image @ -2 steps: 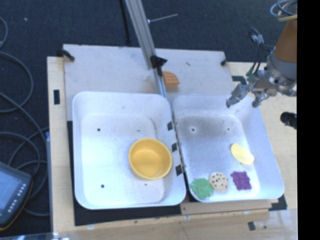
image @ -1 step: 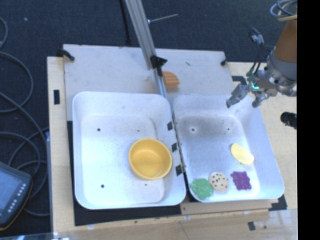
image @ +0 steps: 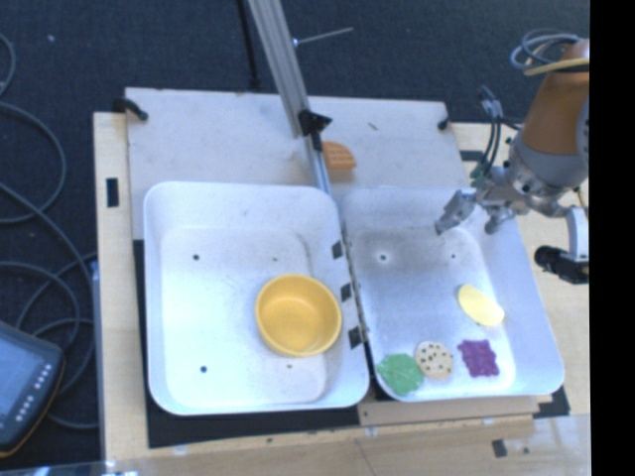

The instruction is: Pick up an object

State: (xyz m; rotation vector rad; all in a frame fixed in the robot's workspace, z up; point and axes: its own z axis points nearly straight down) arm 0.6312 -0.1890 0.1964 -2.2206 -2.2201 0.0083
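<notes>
Plastic, mostly: two shallow white bins with rounded corners sit side by side on a pale wooden bench, their floors scuffed and speckled grey. The left bin (image: 198, 266) holds a round yellow bowl (image: 298, 313), smooth and matte, standing upright toward its near right part. The right bin (image: 397, 236) has four small things gathered along its near end: a flat yellow oval piece (image: 480, 304) on its own, and below it a row of three, a green leafy-edged disc (image: 400, 373) at the bin's near left corner, a pale round cookie with dark spots (image: 434, 360) touching or just beside it, and a bumpy purple cluster (image: 479, 357) a little further right.

The gripper (image: 474, 212) hangs over the far right part of the right bin, well apart from all four pieces. Its two grey metal fingers (image: 451, 212) stand apart with nothing between them. Above it the arm's wrist is grey with a glossy orange band.

Beyond the bins, a ribbed aluminium rail (image: 283, 67) slants across the bench, and a small orange rounded lump (image: 338, 158) lies just beside its lower end, outside both bins.
</notes>
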